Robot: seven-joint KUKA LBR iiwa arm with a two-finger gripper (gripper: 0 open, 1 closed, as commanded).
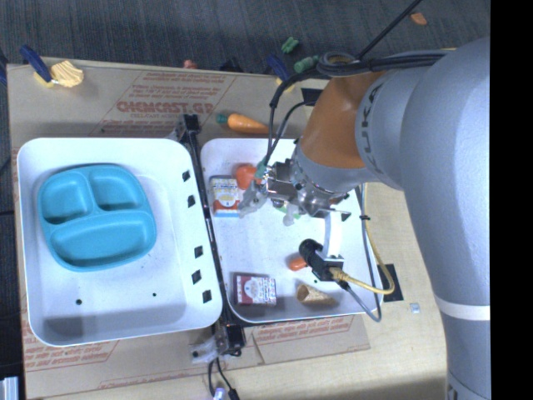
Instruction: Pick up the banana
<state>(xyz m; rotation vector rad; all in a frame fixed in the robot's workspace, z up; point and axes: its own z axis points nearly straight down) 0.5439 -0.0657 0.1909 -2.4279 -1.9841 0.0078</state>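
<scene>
Camera view gives me no object I can confidently call the banana. If it is in the right-hand shallow white plastic bin (218,248), it is most likely under the grey arm with the orange band (350,127), which covers that bin's far and right parts.

The two-finger gripper (287,207) hangs over the middle of that bin. Whether it is open or closed I cannot tell, and I see nothing held in it.

Still inside that bin:
- a small white-and-orange carton (225,195) lies near the left wall
- a round red-orange piece (244,175) is just beside the carton
- a small orange lump (297,263) lies toward the near side
- a dark red flat box (254,290) and a tan wedge (316,294) sit along the near wall

Outside the bin, an orange carrot-shaped toy (246,123) lies just beyond the far wall. A pale yellow lump (68,75) lies well off to the left; it is too small to identify.

I judge this to be the search-and-approach step, with no grasp made. Next I would want the target in clear sight, then a descent centred across its narrow width.
</scene>
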